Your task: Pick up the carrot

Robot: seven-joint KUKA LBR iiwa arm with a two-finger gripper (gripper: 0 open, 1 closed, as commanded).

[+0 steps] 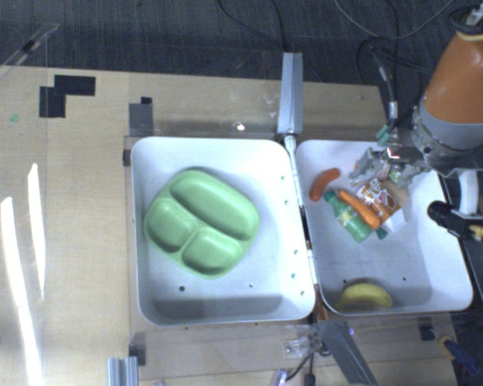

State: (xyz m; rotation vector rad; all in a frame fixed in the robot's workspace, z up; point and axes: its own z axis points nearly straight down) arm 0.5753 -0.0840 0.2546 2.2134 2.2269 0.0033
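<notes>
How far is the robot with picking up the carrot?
Nothing looks done yet: the carrot lies in the right bin, across the green bottle. In hand: the tool hovers beside that pile. Left: grasping and lifting the carrot.

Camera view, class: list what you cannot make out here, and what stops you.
- End effector: blurred against the clutter, finger state unclear.
- Carrot: tangled with a green bottle and a wrapper; its ends are hard to separate.
- Banana: lower side cut by the right bin's rim.
</notes>
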